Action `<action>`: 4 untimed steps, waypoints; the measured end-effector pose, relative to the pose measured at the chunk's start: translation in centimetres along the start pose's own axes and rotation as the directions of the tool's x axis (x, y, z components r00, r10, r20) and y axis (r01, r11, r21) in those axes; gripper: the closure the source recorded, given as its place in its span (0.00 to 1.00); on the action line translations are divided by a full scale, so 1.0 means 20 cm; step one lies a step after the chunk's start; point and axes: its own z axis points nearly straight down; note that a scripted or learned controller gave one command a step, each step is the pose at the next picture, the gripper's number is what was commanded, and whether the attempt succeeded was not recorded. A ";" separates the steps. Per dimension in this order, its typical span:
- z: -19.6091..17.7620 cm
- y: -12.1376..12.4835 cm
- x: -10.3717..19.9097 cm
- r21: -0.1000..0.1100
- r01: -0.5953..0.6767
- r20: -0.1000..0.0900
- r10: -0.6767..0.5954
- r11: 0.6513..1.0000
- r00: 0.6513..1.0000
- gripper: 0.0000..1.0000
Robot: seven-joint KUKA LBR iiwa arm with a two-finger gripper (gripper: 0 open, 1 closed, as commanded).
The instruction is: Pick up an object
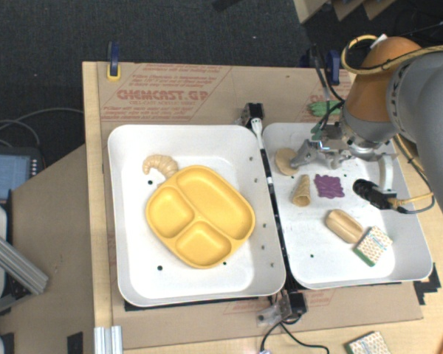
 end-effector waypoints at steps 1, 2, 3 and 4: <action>-0.67 0.14 -0.13 -0.012 -0.003 0.005 0.003 1.000 1.000 0.00; 0.03 -0.13 -0.05 0.014 -0.004 -0.002 0.004 1.000 1.000 0.00; 0.01 -0.15 0.16 0.010 0.000 -0.004 0.000 1.000 1.000 0.00; 0.01 -0.41 0.09 0.013 -0.007 -0.002 0.007 1.000 1.000 0.00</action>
